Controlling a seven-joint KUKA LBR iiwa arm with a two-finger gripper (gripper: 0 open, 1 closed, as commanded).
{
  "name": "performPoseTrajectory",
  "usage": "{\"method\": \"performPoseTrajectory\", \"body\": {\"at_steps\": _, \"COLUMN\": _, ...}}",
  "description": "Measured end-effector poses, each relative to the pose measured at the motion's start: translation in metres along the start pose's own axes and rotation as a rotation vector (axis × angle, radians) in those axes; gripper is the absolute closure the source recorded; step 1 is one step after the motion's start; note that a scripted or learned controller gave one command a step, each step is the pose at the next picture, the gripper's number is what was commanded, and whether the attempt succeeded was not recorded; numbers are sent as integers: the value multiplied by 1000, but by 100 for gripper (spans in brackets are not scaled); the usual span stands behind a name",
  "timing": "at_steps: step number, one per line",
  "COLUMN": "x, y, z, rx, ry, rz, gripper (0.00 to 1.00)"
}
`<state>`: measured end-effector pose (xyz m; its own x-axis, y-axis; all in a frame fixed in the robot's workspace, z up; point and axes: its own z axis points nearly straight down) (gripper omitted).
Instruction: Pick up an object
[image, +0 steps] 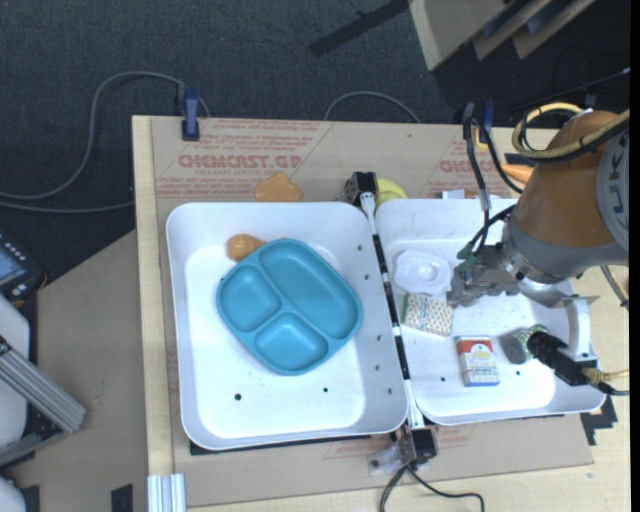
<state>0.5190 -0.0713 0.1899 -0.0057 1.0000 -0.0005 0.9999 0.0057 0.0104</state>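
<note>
My gripper (466, 287) hangs low in the right bin (520, 400), near its middle, under the orange-banded wrist. Just left of it lie a clear plastic cup (420, 270) and a speckled flat packet (428, 314). A red and white small box (478, 361) lies toward the bin's front, and a grey-green lump (517, 346) sits to its right. The arm hides whatever is directly under the gripper, and nothing is visibly held.
The left bin (200, 390) holds a blue divided plate (289, 305) with a small orange piece (241, 246) behind it. On the bench behind the bins lie an orange object (278, 187) and a yellow one (390, 190). Black cabling (556, 360) runs by the right bin's front right.
</note>
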Motion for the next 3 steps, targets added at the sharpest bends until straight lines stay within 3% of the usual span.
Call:
{"method": "performPoseTrajectory", "body": {"at_steps": 1, "x": -2, "y": -3, "z": 5, "rx": 10, "ry": 1, "rz": 5, "gripper": 0}}
{"method": "performPoseTrajectory", "body": {"at_steps": 2, "x": -53, "y": -20, "z": 74, "rx": 15, "ry": 2, "rz": 8, "gripper": 0}}
{"method": "performPoseTrajectory", "body": {"at_steps": 3, "x": -29, "y": -23, "z": 102, "rx": -2, "ry": -11, "rz": 8, "gripper": 0}}
